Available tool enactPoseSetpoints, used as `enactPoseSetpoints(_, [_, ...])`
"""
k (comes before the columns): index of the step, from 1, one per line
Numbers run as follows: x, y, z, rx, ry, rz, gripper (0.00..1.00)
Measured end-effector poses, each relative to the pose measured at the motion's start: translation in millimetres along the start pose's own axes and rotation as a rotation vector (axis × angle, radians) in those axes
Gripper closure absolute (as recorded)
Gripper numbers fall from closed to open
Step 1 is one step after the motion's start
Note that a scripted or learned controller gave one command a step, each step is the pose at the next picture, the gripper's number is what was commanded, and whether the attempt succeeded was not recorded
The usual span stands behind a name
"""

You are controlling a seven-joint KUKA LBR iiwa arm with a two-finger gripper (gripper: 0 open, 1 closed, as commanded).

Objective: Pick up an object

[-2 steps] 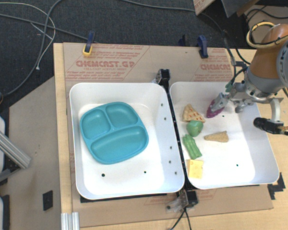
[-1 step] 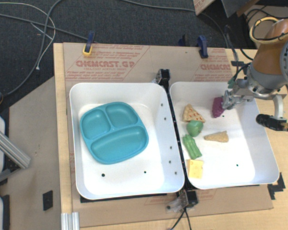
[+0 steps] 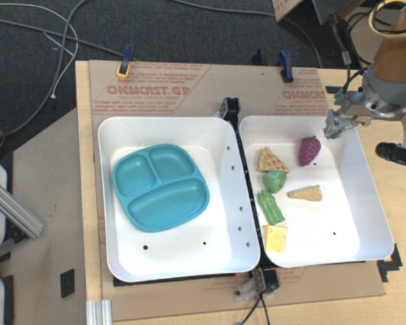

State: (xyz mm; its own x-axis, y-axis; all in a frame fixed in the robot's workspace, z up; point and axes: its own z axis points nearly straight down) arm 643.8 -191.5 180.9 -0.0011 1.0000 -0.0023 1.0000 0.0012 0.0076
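The grey arm with the orange band entered from the right, and its two-finger gripper [image 3: 333,126] hung over the far right corner of the right shallow white plastic bin [image 3: 365,212]; whether it was open or closed could not be told at this angle, and nothing was seen held in it. The right bin carried six small items. A purple, bumpy, grape-like toy bunch [image 3: 309,149] lay near the far side, just left of and nearer than the gripper, its long axis running roughly far-to-near with a slight tilt, narrower end toward the near-left. A tan triangular waffle-patterned wedge [image 3: 272,161] lay to its left, close to the divider between the bins. Just nearer than that sat a round green toy piece [image 3: 275,181], and nearer again a long green pod-shaped toy [image 3: 271,207], long axis running far-left to near-right. A pale tan wedge-shaped toy slice [image 3: 306,193] lay in mid-bin, long axis left-right, pointed end to the left. A flat yellow square piece [image 3: 275,238] rested at the near left of the bin, beside the divider. The left shallow white plastic bin [image 3: 122,249] held a turquoise plastic plate with three compartments [image 3: 162,186], lying flat, set slightly askew. Both bins sat on a brown cardboard sheet [image 3: 162,87] held by blue clamps [image 3: 126,56] at its far edge.
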Motion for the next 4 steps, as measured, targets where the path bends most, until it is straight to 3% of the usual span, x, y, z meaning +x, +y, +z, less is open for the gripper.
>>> enactPoseSetpoints(1, [-0.4, 1.6, -32.0, 0.002, 0.001, 0.0, 1.0])
enactPoseSetpoints(4, [147.9, -34.6, -59.8, 0.009, 0.006, -0.005, 1.0])
